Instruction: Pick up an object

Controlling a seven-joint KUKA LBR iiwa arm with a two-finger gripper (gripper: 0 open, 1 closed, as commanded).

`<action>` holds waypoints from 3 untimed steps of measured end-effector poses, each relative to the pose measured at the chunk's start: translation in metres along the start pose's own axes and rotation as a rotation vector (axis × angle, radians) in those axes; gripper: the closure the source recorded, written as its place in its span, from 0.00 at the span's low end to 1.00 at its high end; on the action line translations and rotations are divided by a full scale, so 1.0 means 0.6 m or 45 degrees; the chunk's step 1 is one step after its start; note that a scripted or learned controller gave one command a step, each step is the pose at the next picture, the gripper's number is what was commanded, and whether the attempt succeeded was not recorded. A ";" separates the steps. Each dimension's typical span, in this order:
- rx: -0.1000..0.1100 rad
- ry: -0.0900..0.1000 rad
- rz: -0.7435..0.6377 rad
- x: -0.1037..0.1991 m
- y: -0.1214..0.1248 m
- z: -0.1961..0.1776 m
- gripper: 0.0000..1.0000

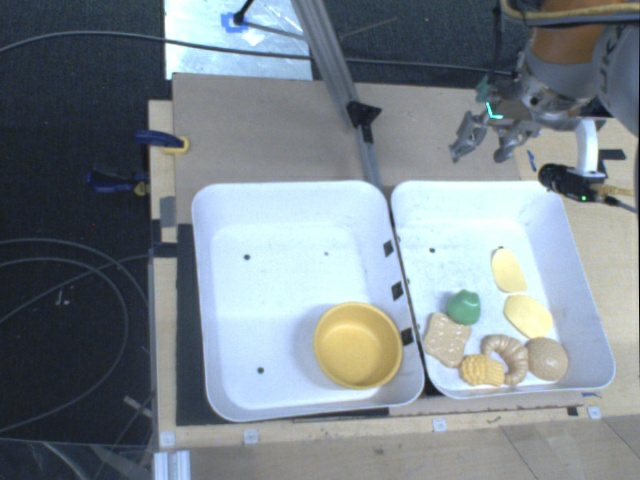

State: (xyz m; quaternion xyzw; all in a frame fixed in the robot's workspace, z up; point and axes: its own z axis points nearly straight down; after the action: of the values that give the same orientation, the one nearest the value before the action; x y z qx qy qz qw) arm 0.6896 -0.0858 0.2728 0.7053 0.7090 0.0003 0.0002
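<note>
My gripper (487, 144) hangs high above the back edge of the right bin (470, 208), open, with nothing between its fingers. Far below it, in the near part of the right bin, lie a green round piece (463, 306), a toast slice (446, 339), a corn cob (482, 371), a croissant-like pastry (505, 352), a tan potato-like lump (547, 358) and two pale yellow slices (508, 269) (528, 316). A yellow bowl (357, 344) sits in the left bin (260, 228), near its front right corner.
A slanted metal pole (335, 63) with a black clamp crosses the bench behind the bins. A black sensor with a green light (568, 181) sticks out beside the right bin's back right corner. Cables lie on the floor at left.
</note>
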 end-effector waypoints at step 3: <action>0.004 -0.001 0.004 0.004 0.003 0.175 0.00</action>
State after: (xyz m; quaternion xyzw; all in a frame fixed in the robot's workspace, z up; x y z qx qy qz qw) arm 0.6914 -0.0831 0.1675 0.7065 0.7077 -0.0012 -0.0007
